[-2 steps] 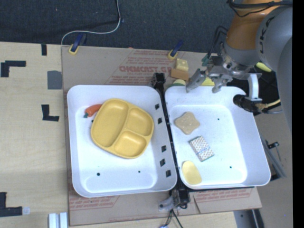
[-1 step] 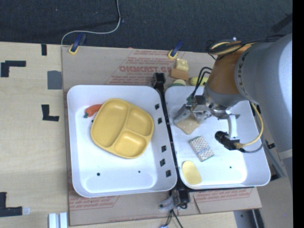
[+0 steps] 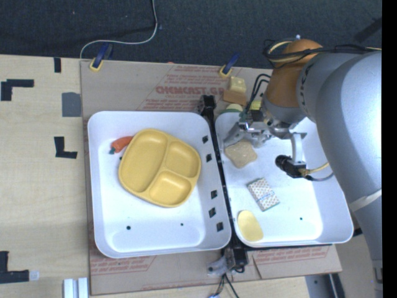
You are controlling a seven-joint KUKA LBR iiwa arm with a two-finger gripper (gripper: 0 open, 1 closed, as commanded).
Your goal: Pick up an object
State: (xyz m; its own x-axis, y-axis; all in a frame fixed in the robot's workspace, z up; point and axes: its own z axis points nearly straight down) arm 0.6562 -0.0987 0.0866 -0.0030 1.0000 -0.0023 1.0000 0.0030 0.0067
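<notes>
My gripper (image 3: 249, 131) hangs low over the far part of the right bin (image 3: 322, 219), with the arm's orange band above it. Just in front of it lies a beige, bread-like piece (image 3: 240, 154), close to or touching the gripper's tip. Nearer the front of the same bin are a small patterned packet (image 3: 263, 194) and a yellow oval piece (image 3: 250, 225). In the left bin (image 3: 105, 216) a yellow divided plate (image 3: 159, 167) lies with an orange carrot-like item (image 3: 120, 143) at its far-left edge.
A tan block (image 3: 236, 90) and a pale round item (image 3: 232, 108) sit at the right bin's far rim, beside the gripper. A black divider (image 3: 214, 166) runs between the bins. The grey arm covers the right bin's right side.
</notes>
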